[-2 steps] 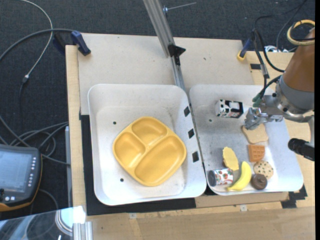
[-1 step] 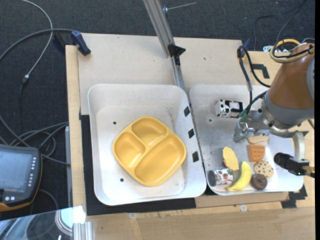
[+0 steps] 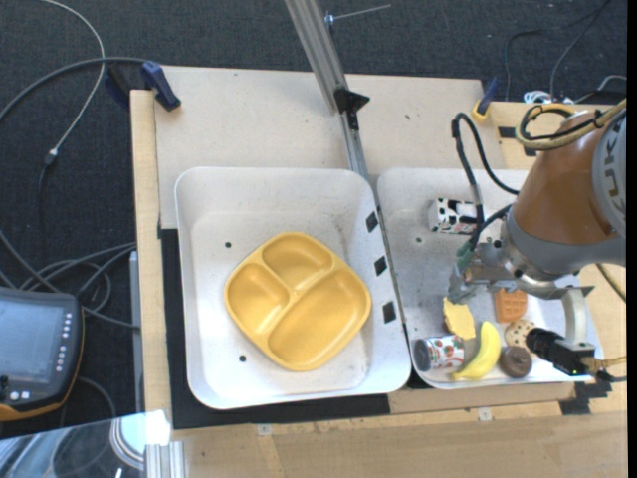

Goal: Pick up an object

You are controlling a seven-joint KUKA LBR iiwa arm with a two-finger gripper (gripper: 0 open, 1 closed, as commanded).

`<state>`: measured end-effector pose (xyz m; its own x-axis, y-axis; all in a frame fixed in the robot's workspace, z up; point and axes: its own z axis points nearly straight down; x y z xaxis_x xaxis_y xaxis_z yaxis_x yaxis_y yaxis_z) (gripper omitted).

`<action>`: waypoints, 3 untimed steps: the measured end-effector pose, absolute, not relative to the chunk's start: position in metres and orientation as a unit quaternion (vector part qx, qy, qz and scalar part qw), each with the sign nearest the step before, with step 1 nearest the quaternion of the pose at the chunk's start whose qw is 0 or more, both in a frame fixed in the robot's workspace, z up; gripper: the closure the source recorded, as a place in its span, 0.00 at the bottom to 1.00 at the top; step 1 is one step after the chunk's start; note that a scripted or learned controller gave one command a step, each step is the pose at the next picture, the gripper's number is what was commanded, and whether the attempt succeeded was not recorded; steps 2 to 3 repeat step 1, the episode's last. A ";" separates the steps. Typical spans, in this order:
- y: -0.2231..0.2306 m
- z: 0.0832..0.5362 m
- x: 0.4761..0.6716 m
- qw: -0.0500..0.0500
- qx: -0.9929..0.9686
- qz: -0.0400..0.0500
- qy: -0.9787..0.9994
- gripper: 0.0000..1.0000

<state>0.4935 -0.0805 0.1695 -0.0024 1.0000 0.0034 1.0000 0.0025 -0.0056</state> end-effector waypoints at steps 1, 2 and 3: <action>-0.058 0.227 0.495 -0.002 -0.705 -0.003 -0.709 1.00; -0.058 0.227 0.495 -0.002 -0.705 -0.003 -0.709 1.00; -0.058 0.227 0.495 -0.002 -0.705 -0.003 -0.709 1.00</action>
